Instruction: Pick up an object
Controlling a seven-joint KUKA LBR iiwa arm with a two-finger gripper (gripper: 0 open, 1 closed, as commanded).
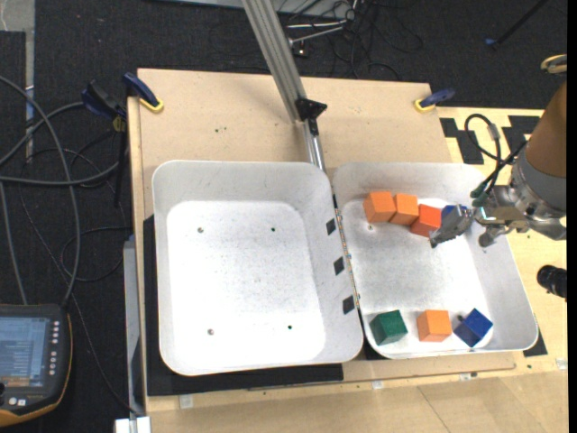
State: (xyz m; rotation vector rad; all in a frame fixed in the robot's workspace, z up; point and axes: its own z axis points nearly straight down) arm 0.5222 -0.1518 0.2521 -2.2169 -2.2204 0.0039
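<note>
No pick yet: my fingers (462,228) hang spread and empty in the right bin (505,278), just beside the red-orange block (427,218) in the top row; grasp and lift remain.

Fixed overhead camera, slanted down, both bins (162,242) in frame

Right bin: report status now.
Pincer low at red block. No grasp seen. Two orange blocks crowd the red block. Green block apart, near edge.
</note>
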